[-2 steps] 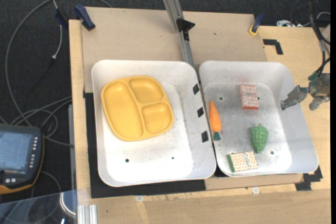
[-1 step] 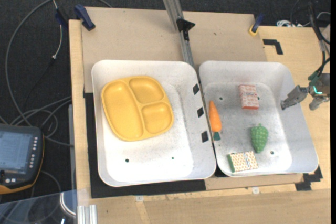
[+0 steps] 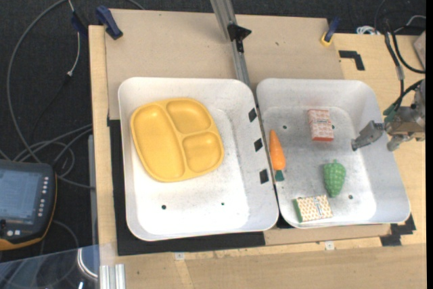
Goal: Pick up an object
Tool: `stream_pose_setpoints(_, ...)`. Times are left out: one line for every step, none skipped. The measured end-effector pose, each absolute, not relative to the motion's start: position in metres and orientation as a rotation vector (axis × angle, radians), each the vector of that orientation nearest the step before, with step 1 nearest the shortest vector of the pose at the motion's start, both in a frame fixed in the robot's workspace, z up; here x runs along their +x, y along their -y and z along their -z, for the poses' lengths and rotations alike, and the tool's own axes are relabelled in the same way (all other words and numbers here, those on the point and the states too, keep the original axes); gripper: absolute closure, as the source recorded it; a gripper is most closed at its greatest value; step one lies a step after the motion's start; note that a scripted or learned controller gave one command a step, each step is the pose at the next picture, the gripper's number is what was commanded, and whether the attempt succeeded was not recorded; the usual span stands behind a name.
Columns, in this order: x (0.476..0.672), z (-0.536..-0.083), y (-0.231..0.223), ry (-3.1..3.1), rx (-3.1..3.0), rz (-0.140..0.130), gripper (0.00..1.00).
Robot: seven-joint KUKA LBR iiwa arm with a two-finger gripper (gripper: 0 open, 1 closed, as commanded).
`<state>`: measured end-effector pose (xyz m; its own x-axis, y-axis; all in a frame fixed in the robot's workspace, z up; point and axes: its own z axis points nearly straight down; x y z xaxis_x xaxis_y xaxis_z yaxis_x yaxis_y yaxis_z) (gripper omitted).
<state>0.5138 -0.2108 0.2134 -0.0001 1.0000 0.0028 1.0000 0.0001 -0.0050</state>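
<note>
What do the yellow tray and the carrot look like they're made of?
The yellow tray looks like molded plastic: one even color, smooth rounded compartments, a soft sheen. The carrot seems a plastic toy, uniformly orange with a green end, though it's too small to be sure.

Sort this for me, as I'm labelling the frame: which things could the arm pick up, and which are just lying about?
For the job, all in the right bin:
tool
carrot
green toy
reddish carton
patterned packet

Lying about:
yellow divided plate in the left bin
handheld control pad
cables
blue clamp
</note>
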Motion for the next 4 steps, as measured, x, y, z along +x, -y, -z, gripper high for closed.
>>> stream_pose_setpoints(0.514, -0.171, 0.213, 2.217, -2.217, -0.003, 0.0)
stream_pose_setpoints(0.506, -0.125, 0.212, 2.218, -2.222, 0.003, 0.0)
stream_pose_setpoints(0.507, -0.139, 0.212, 2.224, -2.225, 0.006, 1.0)
stream_pose_setpoints(0.516, -0.186, 0.208, 2.229, -2.223, 0.005, 1.0)
